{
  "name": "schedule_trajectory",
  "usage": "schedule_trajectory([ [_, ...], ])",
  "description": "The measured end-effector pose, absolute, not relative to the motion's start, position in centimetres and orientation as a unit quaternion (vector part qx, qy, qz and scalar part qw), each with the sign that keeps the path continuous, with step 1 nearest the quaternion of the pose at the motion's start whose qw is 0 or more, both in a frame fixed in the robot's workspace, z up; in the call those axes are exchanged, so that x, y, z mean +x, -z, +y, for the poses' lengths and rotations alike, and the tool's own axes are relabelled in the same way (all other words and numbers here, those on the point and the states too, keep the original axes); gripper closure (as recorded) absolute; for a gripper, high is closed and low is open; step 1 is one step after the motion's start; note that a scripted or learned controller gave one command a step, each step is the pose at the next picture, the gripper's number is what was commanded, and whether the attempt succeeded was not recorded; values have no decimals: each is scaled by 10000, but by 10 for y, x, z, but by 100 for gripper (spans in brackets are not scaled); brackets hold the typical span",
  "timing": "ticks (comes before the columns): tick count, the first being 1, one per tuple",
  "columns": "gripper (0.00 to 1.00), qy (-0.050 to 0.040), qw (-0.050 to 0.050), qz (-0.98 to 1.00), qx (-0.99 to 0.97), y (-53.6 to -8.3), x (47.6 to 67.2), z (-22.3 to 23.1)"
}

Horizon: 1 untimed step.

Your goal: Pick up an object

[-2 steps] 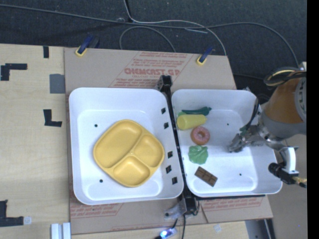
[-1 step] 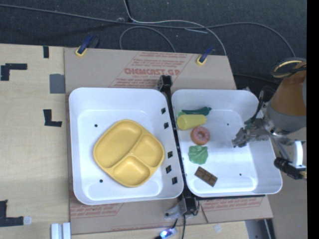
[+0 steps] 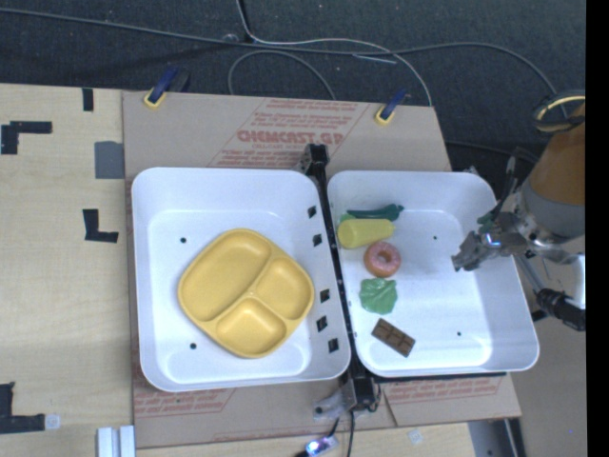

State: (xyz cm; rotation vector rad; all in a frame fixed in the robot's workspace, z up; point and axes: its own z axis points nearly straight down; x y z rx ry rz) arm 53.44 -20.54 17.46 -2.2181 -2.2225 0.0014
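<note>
**Gripper parked at the right bin's edge, five small items waiting**

So the pickable stuff is all in the right bin (image 3: 495, 350), bunched toward its 9 o'clock side. Counting them: one yellow block (image 3: 365, 231) lying on its side, one dark green piece (image 3: 381, 213) tucked just behind it at about 12 o'clock and touching it, one pink donut (image 3: 383, 259) with a hole in the middle just below the yellow block, one light green leafy lump (image 3: 378, 295) right under the donut at 6 o'clock, and one brown chocolate bar (image 3: 392, 337), flat and tilted, near the bin's 6 o'clock wall. Five things, all toy-food looking.

The left bin (image 3: 152, 255) has one yellow divided plate (image 3: 245, 291) with three compartments, sitting turned at an angle roughly in the middle.

The gripper (image 3: 473, 252) is over at the right bin's 3 o'clock side, just above the rim area, well apart from all the items. It's dark and small in the shot, so honestly I can't tell how far open it is. Nothing visible in its grasp, and it isn't touching any of the objects.

Both bins sit side by side on a cardboard sheet (image 3: 285, 131) on the table (image 3: 57, 160).
</note>
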Motion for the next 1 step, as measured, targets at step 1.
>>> schedule_trajectory([
  [1, 100, -5, 5, -7079, -7063, -214, 537, -204],
])
